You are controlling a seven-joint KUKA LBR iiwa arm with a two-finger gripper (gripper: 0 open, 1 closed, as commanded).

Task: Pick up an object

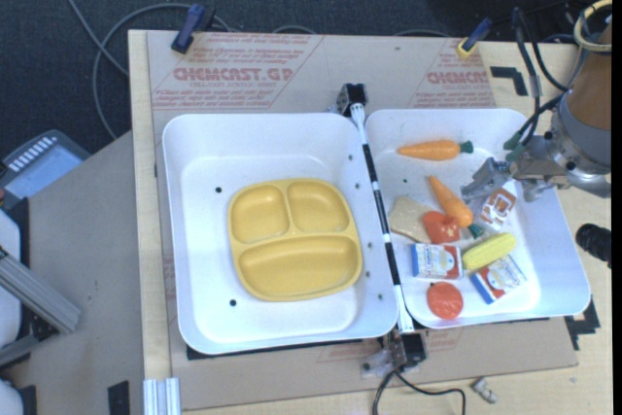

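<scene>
Currently my gripper (491, 178) hangs over the right bin (569, 253), near the middle of its right-hand half, above a small red-and-white packet (500, 206). Whether my fingers are parted or closed I cannot tell from this angle; nothing shows between them. Candidate objects: one carrot (429, 150) near the bin's far edge, a second carrot (448, 199) at its centre, a corn cob (489, 250) and a tomato (445, 299) towards the near edge. I judge this the approach step; next, descend squarely onto one item. The yellow tray (292, 238) occupies the left bin (185, 209).
</scene>
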